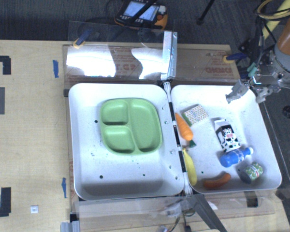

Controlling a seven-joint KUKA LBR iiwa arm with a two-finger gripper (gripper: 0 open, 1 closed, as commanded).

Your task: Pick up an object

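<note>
The gripper (246, 93) hangs over the far right corner of the right bin (268, 129), its 2 fingers spread apart with nothing between them. No object is picked yet.

Taking the carrot (184, 127) as the landmark: it lies along the bin's left wall. A patterned packet (195, 114) sits just right of it and a little farther back. A banana (189, 165) lies nearer the front, along the same wall. A cow-print carton (227, 134) is well to its right, with a blue bottle (234, 156) in front of that, a small can (252, 172) farther right, and a sausage (216, 181) near the front rim.

The risks, as I judge them: carton and bottle nearly touch, so a descent there could straddle both or knock 1 aside. The carrot and banana hug the wall, leaving little room for a finger. The bottle and can may roll away under a glancing touch.
</note>
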